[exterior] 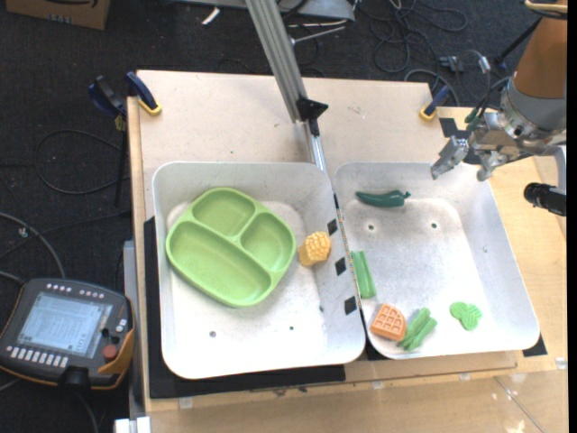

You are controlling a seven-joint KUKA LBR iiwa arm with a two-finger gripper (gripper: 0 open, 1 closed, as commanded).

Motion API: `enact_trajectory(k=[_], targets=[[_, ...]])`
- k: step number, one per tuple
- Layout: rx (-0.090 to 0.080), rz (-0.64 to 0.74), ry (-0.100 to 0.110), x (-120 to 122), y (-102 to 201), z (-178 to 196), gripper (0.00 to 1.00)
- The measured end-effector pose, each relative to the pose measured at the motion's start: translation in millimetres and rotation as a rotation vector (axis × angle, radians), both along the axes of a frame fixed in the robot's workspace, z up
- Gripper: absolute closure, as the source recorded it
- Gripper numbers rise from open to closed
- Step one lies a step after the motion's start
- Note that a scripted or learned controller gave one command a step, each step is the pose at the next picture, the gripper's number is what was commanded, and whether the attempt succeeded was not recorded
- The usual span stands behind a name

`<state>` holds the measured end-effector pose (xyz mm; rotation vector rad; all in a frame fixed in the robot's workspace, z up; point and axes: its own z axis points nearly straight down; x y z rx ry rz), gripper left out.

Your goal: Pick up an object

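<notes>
My gripper (465, 164) hangs open above the far right rim of the right bin (505, 242), with nothing between its fingers. In that bin lie a dark green pepper (383, 198) near the far edge, a green stick (362, 273) by the left wall, an orange waffle piece (389, 320), a green bean pod (418, 327) and a small green leafy piece (465, 314) near the front. The left bin (234, 350) holds a green divided plate (231, 245) and a yellow corn piece (315, 248).
A metal pole (281, 48) slants up from the bench between the bins. Clamps (144, 95) sit at the bench's far corners. A teach pendant (63, 327) lies on the floor at the left, and cables run across the floor behind.
</notes>
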<state>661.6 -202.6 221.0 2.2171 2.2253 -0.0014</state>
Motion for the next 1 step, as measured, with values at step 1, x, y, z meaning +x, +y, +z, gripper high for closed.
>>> enact_trajectory(k=[1], targets=[[0.001,-0.001,0.006,13.3,-9.0,-104.4,0.00]])
